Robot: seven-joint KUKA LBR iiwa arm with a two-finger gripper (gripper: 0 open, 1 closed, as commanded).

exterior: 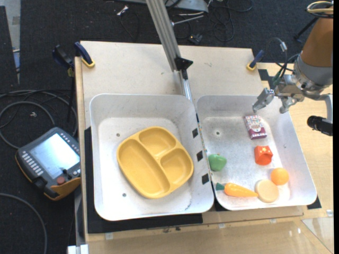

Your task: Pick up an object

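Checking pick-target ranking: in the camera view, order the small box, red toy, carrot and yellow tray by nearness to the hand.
From the hand, above the right bin's far side:
1. Small box, just below it, right bin.
2. Red toy, mid right bin.
3. Carrot, right bin's near edge.
4. Yellow tray, left bin.

Two white bins hold a yellow divided plate, a purple-and-white patterned box, a red block, a green piece, an orange carrot, an orange ball and a cream disc.
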